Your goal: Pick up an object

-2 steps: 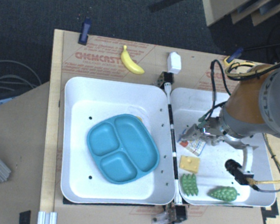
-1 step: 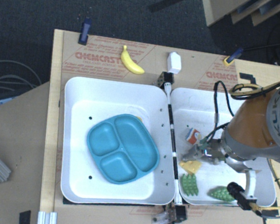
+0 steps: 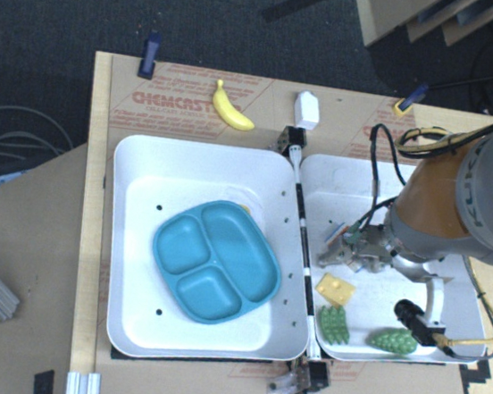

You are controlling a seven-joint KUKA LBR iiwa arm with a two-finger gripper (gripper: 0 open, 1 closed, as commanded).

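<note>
Arm: I see my arm (image 3: 461, 206) reaching in from the right, its orange band above the right bin (image 3: 321, 179).
Gripper: the gripper (image 3: 352, 249) hangs low over the left-middle of the right bin, close to the divider between the 2 bins.
Fingers: I cannot tell whether they are open or closed; the metal parts blur together at this angle, and I see nothing clearly between them.
Candidate things: 3 small items lie in the near part of the right bin: a yellow cheese wedge (image 3: 335, 290), a green leafy piece (image 3: 333, 324) and a second green piece (image 3: 394, 341).
Closest target: the cheese wedge sits just beside the gripper on its near side, apart from it, so I judge it the likeliest pick.
Left bin: the left bin (image 3: 134, 159) holds a blue divided plate (image 3: 214, 260) with 3 compartments, well apart from the gripper.
Counter: a banana (image 3: 231, 108) lies on the counter (image 3: 91, 216) at the far side, outside both bins.
Step in hand: positioning for a grasp, in my judgement; nothing is lifted yet.
How I would do it well: centre the fingers over the wedge before descending, so they straddle it rather than land on top.
Care: the wedge is close to the green leafy piece and to the bin's left wall, so I would align the fingers to close across its narrow side, away from both.
Check: I would lift only once something is seen held.
</note>
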